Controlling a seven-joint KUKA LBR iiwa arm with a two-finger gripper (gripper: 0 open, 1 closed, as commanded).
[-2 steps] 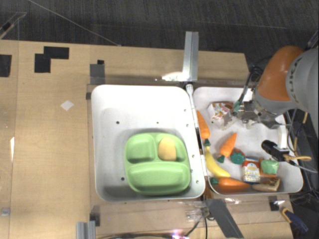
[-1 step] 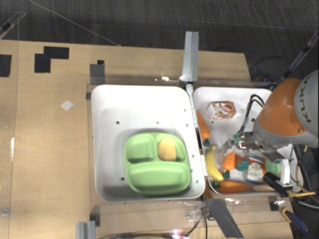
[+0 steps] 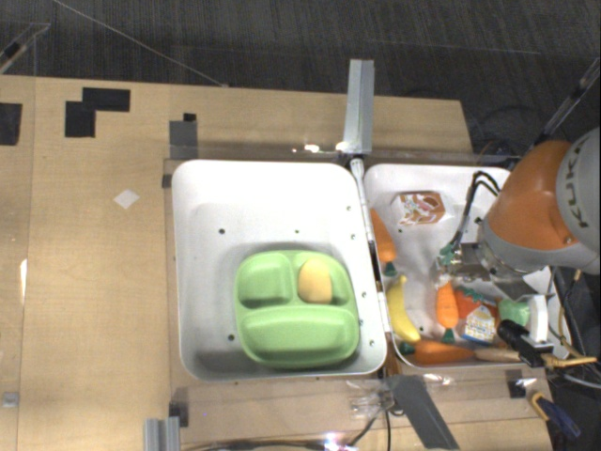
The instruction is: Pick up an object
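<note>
1. I see the arm (image 3: 545, 205) reaching in from the right, its orange band over the right bin (image 3: 413, 181) and the wrist angled down toward the clutter there.
2. The gripper (image 3: 460, 269) sits low in the right bin, just above an orange carrot-like toy (image 3: 447, 305). The wrist and cables hide the fingers, so I cannot tell whether the pincer is wide, narrow, or closed on anything.
3. The things I could pick lie mostly in the right bin: a yellow banana (image 3: 402, 310) along the left wall, an orange piece (image 3: 382, 238) further up that same wall, and another orange piece (image 3: 441, 350) lying across the near edge.
4. A small printed packet (image 3: 479, 325) rests just beside the carrot-like toy, and a green block (image 3: 514, 310) lies near it to the right (partly under the arm's hardware).
5. A red-and-white wrapper (image 3: 419, 208) lies flat at the far end of the right bin, well apart from the gripper.
6. The left bin (image 3: 216, 195) holds a green divided tray (image 3: 296, 313), and a yellow rounded fruit, probably a lemon (image 3: 315, 280), sits in the tray's upper right compartment.
7. The two bins touch along a shared middle wall on the wooden bench (image 3: 84, 280).
</note>
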